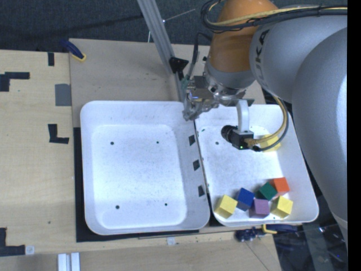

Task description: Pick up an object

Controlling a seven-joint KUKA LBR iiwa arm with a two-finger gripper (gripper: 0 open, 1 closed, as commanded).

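Note:
Several small coloured blocks lie clustered in the near corner of the right bin (237,168): a yellow block (227,206), a blue block (245,198), a purple block (261,207), a green block (267,191), an orange block (280,184) and a second yellow block (284,206). My gripper (215,113) hangs over the far left part of the right bin, close to the divide between the bins. It is well away from the blocks. The wrist and orange band hide much of it from above, and I see nothing held in it.
The left bin (84,117) sits beside the right one, their rims meeting mid-view. A slanted metal pole (158,27) rises behind the bins. The big grey arm covers the right side. A yellow cable (271,143) loops near the wrist.

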